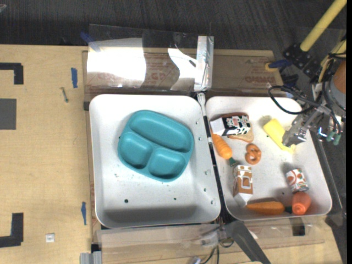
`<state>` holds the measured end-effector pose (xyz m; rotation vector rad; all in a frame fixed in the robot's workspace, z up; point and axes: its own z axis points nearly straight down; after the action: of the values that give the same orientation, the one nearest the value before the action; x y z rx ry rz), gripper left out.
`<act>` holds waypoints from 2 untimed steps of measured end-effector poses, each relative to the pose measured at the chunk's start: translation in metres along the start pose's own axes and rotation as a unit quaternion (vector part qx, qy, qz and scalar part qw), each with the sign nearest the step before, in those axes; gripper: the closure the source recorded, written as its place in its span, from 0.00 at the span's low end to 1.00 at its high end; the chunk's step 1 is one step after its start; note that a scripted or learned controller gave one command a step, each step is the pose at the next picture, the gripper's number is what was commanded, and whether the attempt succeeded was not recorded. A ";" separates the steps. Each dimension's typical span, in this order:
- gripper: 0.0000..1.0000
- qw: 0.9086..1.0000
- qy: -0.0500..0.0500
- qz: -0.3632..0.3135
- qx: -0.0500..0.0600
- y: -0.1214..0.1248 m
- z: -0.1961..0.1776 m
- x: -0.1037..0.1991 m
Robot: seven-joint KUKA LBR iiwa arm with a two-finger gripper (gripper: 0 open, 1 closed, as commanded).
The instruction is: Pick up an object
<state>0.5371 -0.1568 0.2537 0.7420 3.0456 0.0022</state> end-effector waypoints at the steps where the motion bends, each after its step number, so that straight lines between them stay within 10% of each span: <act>1: 0.00 1.000 0.000 0.001 0.000 -0.001 0.000 0.000; 2: 0.00 0.992 -0.001 -0.129 0.001 -0.080 0.158 0.019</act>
<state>0.4849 -0.2195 0.0954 0.3431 3.1144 -0.0015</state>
